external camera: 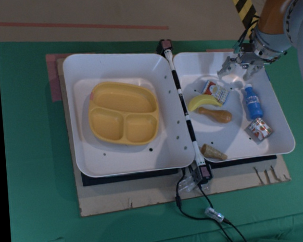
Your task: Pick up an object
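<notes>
Over at the upper right of the frame, the gripper (239, 70) hangs with its fingers spread wide and nothing between them, above the top of the right-hand bin (284, 133). Just below it lie a small carton (215, 91), a banana (202, 101), a drumstick (215, 115), a blue bottle (252, 102), a crumpled packet (259, 130) and a cone (213, 152), while the left bin (80, 149) holds a yellow divided tray (123, 113).

— What do you see around the bench?
— You see a green cloth (34, 153) over it, with brown cardboard (147, 196) beneath the bins.
— And at the top of the frame?
— A tan floor (106, 12) crossed by a red line (81, 26), and black-and-yellow hazard tape (241, 1) at upper right.
</notes>
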Available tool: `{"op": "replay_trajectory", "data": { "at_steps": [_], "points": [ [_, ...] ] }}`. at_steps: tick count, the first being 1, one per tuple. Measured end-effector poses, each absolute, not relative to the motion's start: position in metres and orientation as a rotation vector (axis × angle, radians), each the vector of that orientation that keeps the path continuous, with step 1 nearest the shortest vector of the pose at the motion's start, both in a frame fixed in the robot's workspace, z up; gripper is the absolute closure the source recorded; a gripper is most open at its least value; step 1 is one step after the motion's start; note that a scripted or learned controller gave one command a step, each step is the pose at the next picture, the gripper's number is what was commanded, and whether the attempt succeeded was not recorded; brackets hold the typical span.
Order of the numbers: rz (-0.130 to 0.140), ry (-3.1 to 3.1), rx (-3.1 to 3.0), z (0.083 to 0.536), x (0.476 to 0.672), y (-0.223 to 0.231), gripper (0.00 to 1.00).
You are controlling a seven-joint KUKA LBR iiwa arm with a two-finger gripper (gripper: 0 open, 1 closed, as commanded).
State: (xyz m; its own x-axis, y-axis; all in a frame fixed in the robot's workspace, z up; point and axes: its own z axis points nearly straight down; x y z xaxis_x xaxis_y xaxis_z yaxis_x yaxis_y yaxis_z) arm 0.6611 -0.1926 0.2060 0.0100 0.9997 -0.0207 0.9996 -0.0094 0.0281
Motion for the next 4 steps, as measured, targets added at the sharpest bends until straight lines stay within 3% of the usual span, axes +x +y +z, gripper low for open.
{"op": "replay_trajectory", "data": {
  "at_steps": [1, 2, 3, 4],
  "points": [
    [0.004, 2.203, 2.214, 0.187, 0.635, -0.189, 0.00],
    [0.013, 2.184, 2.207, 0.206, 0.638, -0.193, 1.00],
    [0.012, 2.185, 2.207, 0.206, 0.638, -0.193, 0.00],
    [0.006, 2.202, 2.213, 0.187, 0.614, -0.190, 0.00]
  ]
}}
